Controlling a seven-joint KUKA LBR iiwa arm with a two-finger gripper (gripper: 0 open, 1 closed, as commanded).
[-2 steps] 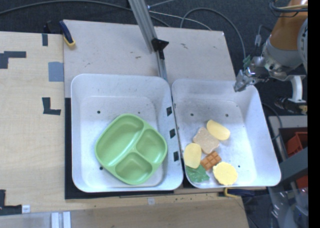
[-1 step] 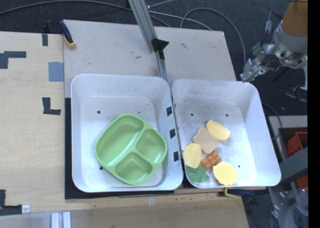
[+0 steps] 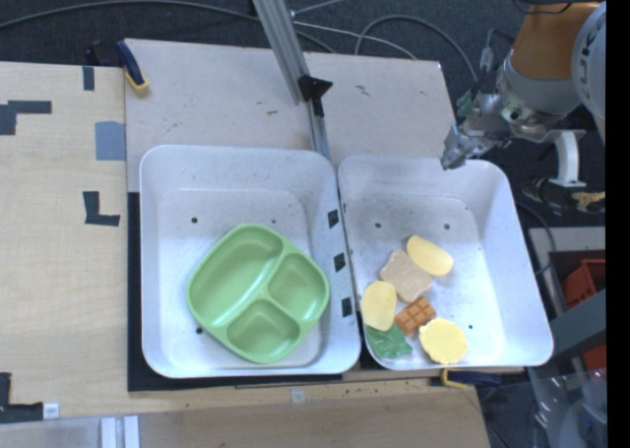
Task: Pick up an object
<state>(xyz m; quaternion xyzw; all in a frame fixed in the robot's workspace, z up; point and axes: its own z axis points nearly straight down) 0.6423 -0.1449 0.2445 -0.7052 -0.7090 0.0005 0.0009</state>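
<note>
Whether my jaws stood apart or together I could not tell; my gripper (image 3: 455, 158) was small and dark at the far rim of the right bin (image 3: 512, 239), near its back right corner, and nothing showed between its tips. My arm (image 3: 551, 52) reached in from the right, its orange band high at the corner.

There were two white bins side by side. The left bin (image 3: 162, 239) held one thing: a green tray (image 3: 258, 290) with three compartments, lying toward the front.

The right bin held six small things, all clustered at the front left and well apart from my gripper. I counted three yellow pieces: one oval (image 3: 429, 255) farthest back, one (image 3: 378, 304) at the left, and one round (image 3: 443, 340) at the front. Between them lay one tan slice of bread (image 3: 404, 275), touching the oval, one small orange waffle (image 3: 415, 315) just in front of the bread, and one green leaf (image 3: 391, 343) at the front edge, below the left yellow piece.
</note>
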